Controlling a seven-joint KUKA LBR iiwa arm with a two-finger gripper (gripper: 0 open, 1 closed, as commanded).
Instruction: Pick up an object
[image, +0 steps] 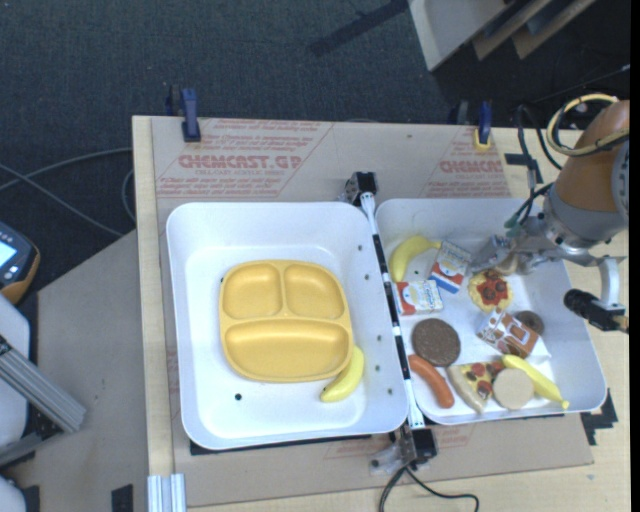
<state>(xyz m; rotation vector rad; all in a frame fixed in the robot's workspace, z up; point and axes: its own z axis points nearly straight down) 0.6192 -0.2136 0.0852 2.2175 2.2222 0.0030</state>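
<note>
My gripper (499, 254) hangs low over the back of the right bin (585, 372), just above a small round pizza (490, 290) and beside a red and white packet (452, 270). Nothing can be made out in its grip. Around it in that bin lie a yellow banana (409, 255), a small carton (420, 296), a brown cookie (437, 341), a sausage (432, 381), a pizza slice (474, 380), a second banana (537, 379), a pale round bun (513, 389) and a brown wrapped bar (506, 331).
The left bin (195, 300) holds a yellow divided plate (285, 320) with a third banana (345, 377) by its front right corner. A black clamp (362, 185) sits where the bins meet. The grey arm (590, 200) comes in from the right.
</note>
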